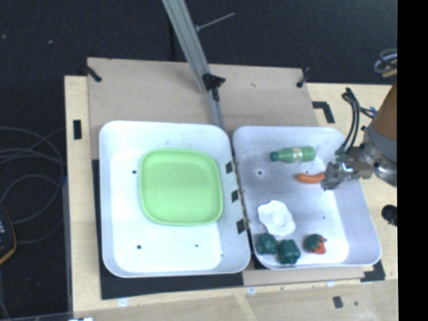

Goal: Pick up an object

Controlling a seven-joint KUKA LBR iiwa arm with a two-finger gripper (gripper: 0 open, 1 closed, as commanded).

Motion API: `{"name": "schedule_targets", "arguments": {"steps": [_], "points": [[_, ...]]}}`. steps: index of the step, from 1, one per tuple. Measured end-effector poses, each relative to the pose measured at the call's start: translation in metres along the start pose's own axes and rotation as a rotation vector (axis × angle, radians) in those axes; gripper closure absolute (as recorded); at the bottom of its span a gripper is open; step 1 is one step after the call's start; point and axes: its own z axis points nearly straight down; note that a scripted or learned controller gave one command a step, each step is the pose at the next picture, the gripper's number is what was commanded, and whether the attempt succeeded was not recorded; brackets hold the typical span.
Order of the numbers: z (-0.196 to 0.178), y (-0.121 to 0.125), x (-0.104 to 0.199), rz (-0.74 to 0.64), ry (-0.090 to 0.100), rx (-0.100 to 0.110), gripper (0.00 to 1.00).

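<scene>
1. Carrot (309,177) in right bin (354,246), just below green bottle (292,154), right end touching or just beside gripper (332,177).
2. Probably a light, stiff, smooth toy, thin and apt to roll; best pinched across the middle.
3. Gripper low over the carrot's end; open or closed impossible to tell, fingers a blur.
4. Arm cut off at right; whether carrot held unclear.

Right bin's (354,226) middle lies open; bottle (293,155) and carrot (309,177) crowd its far end.
</scene>
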Motion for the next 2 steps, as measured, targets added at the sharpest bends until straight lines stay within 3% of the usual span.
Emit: {"name": "schedule_targets", "arguments": {"steps": [2], "points": [[-0.001, 0.022, 0.097, -0.003, 0.002, 0.005, 1.0]]}}
